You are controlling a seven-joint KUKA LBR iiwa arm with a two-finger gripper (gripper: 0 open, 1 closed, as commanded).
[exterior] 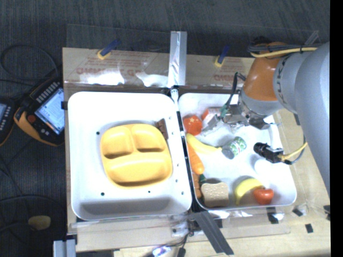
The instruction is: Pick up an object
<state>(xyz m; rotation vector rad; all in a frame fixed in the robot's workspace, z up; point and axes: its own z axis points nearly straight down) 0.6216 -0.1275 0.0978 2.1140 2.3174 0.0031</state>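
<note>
My gripper point(221, 118) reaches down into the back of the right bin point(286, 183), just right of a red tomato point(193, 124). In front of it lies a small green can point(235, 145) on its side. A banana point(202, 143) stretches along the bin's left part, with an orange carrot point(196, 163) below it. At the front sit a slice of brown bread point(215, 193), a yellow fruit point(245, 187) and a second red tomato point(263, 195). Nothing can be made out between the gripper's fingers.
The left bin point(86, 197) holds a yellow compartment tray point(136, 153), with a small brown thing point(161, 126) at its back right corner. The grey arm with its orange band point(261, 82) leans in over the right bin's back right corner.
</note>
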